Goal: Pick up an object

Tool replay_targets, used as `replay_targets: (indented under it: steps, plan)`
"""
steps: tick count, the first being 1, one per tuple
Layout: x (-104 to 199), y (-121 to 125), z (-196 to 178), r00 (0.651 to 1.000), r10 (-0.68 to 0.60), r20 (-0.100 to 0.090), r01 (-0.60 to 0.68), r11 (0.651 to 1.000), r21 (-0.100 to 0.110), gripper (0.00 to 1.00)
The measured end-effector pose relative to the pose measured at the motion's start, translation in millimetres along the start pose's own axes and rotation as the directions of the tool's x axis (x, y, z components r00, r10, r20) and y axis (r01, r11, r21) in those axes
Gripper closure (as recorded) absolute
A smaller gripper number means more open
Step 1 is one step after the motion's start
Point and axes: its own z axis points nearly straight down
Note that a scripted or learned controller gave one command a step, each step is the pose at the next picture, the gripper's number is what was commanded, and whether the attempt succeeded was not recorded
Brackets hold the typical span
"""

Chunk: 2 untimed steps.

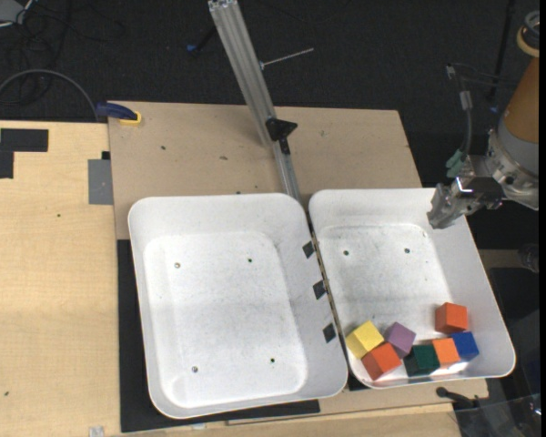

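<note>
Several coloured blocks lie clustered in the near corner of the right bin (396,253): a yellow block (366,337), a purple block (400,337), a red block (380,360), a green block (422,360), an orange block (446,350), a blue block (466,344) and an orange-red block (451,317). My gripper (443,208) hangs over the bin's far right rim, well away from the blocks. Nothing shows between its fingers.
The left bin (223,299) sits beside the right one, with black clips (317,288) along the shared edge. A slanted aluminium bar (250,80) rises behind the bins. The wooden bench extends to the left.
</note>
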Motion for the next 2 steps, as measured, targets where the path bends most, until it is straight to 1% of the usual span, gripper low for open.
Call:
replay_targets:
  steps: [1, 2]
  plan:
    - [10, 3, 140, 1.000, 0.005, -0.001, -0.005, 1.000, 0.009, 1.00]
    - [93, 26, 91, 1.000, -0.004, -0.002, 0.004, 1.000, -0.004, 1.00]
